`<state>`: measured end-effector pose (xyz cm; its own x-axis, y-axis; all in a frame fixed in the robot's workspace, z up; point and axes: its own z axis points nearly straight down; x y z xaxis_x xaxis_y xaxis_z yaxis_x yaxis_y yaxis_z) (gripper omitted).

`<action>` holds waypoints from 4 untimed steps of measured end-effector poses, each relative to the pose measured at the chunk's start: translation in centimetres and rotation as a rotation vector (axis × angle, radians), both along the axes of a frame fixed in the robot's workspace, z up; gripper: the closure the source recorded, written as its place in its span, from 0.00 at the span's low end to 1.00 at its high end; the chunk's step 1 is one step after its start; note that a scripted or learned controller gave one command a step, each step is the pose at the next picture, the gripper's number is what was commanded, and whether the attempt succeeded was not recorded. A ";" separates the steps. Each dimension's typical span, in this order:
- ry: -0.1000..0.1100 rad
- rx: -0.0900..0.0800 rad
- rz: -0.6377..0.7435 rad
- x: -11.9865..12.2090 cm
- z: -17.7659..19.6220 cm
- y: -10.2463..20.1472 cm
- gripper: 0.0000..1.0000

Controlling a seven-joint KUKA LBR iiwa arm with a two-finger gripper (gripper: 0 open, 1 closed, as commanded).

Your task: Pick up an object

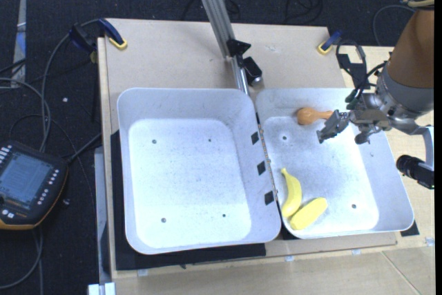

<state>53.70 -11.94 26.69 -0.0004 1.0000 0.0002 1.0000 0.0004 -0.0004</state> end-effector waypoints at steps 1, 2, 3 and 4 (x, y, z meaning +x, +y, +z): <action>0.003 0.000 0.000 -0.5 -4.3 0.0 0.00; 0.004 0.000 0.000 -0.6 -8.6 0.3 0.00; 0.005 0.000 -0.001 -1.6 -14.3 0.0 0.00; 0.000 0.000 0.000 -1.5 -13.0 0.0 1.00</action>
<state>52.24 -11.96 13.65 0.0000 1.0000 0.0001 1.0000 0.0000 -0.0003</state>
